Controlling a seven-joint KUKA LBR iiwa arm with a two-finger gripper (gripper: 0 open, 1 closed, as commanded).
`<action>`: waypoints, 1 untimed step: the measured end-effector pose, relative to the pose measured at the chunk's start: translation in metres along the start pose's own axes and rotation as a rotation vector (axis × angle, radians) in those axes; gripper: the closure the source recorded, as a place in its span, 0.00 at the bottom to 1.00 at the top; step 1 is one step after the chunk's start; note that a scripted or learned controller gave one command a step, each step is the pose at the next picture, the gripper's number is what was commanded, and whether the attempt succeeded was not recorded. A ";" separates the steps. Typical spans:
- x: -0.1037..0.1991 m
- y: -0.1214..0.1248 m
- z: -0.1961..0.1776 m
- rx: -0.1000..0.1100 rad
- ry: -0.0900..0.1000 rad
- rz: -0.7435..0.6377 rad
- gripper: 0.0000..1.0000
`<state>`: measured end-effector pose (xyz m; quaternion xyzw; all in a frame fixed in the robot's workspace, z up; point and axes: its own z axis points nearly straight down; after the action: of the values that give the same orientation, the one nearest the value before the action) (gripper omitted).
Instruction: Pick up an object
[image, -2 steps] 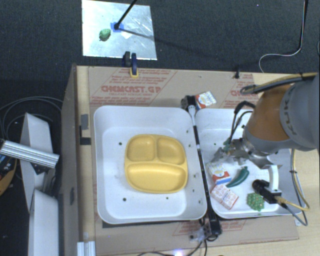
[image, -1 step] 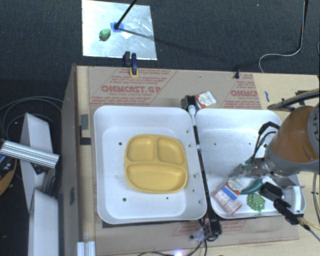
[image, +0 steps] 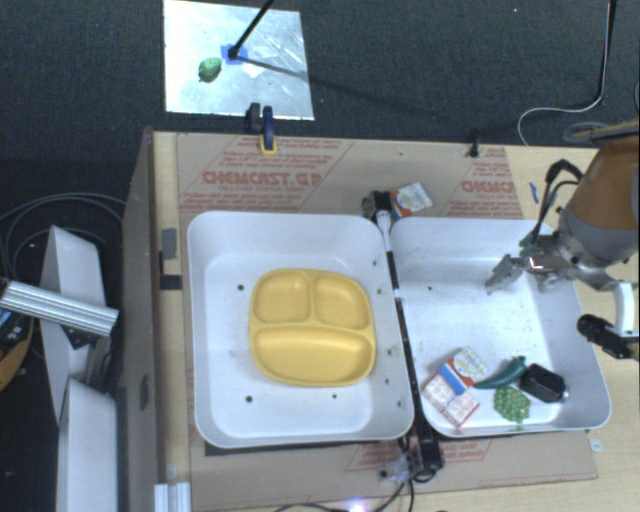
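1. Below the claw (image: 503, 275), well apart in the right white bin (image: 440, 240), lie a small red-and-white card box (image: 452, 390), a green pepper-shaped toy (image: 503, 372) and a black block (image: 543, 383).
2. Whether the claw is open, I cannot tell.
3. The box looks light and stiff; its flat sides suit a grip.

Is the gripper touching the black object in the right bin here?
Apart. The camera view shows the gripper over the upper part of the right bin, with bare white floor between it and the black object near the lower edge.
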<state>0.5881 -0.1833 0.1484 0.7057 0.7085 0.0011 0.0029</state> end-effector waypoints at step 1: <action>0.049 0.080 0.065 0.005 0.003 -0.001 0.00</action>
<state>0.6687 -0.1338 0.0837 0.7054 0.7088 0.0004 -0.0002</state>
